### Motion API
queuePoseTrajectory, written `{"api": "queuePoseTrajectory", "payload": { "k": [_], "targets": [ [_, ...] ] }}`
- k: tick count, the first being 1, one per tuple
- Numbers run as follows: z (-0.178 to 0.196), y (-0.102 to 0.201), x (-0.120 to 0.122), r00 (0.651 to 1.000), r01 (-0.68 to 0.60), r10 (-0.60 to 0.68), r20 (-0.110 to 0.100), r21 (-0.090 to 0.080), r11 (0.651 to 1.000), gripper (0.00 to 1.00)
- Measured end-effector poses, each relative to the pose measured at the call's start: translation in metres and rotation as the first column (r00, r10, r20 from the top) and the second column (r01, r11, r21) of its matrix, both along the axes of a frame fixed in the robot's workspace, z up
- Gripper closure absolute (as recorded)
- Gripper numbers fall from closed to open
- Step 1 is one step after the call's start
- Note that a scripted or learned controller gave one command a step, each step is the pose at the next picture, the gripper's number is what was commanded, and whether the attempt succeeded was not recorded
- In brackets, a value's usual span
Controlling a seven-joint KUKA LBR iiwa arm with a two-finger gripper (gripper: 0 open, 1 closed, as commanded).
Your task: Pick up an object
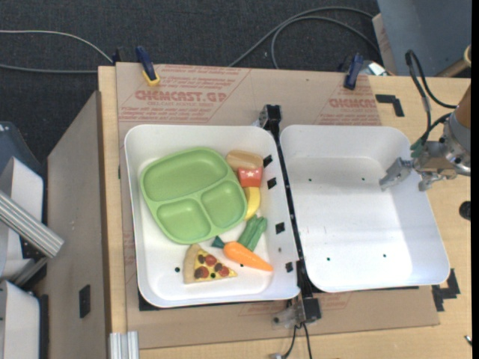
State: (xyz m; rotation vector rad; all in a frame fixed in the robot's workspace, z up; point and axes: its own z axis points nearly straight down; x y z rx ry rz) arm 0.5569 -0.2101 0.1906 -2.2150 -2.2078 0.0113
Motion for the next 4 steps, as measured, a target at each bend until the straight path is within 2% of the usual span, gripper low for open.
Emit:
{"api": "queuePoseTrajectory", "payload": {
  "k": [1, 2, 3, 4],
  "targets": [
    [0.007, 0.000, 0.003, 1.000, -0.004, 0.004, 0.014, -0.004, 1.000, 0.00],
    [-0.037, 0.007, 0.005, 1.000, -0.005, 0.005, 0.009, -0.001, 1.000, 0.00],
    [-0.098, 0.015, 0.006, 1.000, -0.006, 0.006, 0.008, -0.001, 1.000, 0.00],
    [-0.106, 0.016, 0.006, 1.000, -0.004, 0.004, 0.010, -0.002, 1.000, 0.00]
  ]
}}
